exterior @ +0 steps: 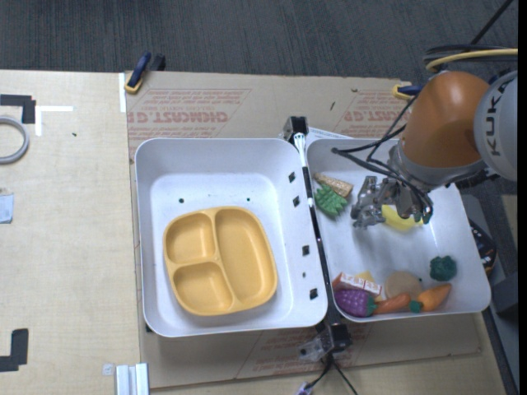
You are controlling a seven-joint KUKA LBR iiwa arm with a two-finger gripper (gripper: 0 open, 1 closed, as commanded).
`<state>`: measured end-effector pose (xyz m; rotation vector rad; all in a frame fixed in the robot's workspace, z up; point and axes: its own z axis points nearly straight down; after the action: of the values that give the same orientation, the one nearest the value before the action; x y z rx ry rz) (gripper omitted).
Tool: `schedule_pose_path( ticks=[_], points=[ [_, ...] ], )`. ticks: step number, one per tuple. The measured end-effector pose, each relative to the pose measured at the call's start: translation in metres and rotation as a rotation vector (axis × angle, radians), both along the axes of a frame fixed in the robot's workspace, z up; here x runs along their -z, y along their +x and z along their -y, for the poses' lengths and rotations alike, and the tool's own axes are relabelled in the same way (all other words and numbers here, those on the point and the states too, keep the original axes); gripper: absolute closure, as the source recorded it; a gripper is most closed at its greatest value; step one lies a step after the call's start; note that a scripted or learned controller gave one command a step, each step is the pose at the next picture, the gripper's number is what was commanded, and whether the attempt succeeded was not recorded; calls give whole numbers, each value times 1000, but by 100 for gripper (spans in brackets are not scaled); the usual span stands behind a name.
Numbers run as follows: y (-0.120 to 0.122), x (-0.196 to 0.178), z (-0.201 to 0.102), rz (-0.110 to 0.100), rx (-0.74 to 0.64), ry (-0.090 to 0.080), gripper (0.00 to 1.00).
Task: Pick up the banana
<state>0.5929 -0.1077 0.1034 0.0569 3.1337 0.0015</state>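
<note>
The banana is a small yellow piece lying in the right bin, toward its upper middle. Most of it is covered by the gripper, so only its lower edge shows. My gripper hangs directly over it, low in the bin. It is open, with one finger to the banana's left and the other at its right end. The grey wrist and orange band sit just above and to the right.
Left of the gripper lie a green toy and a beige one. Along the bin's near wall are purple grapes, a carrot and a green broccoli. The left bin holds a yellow divided plate.
</note>
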Motion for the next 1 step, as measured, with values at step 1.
schedule_pose_path(
  ticks=[1],
  points=[
    [0, 0, 0, 0, -1, 0, 0]
  ],
)
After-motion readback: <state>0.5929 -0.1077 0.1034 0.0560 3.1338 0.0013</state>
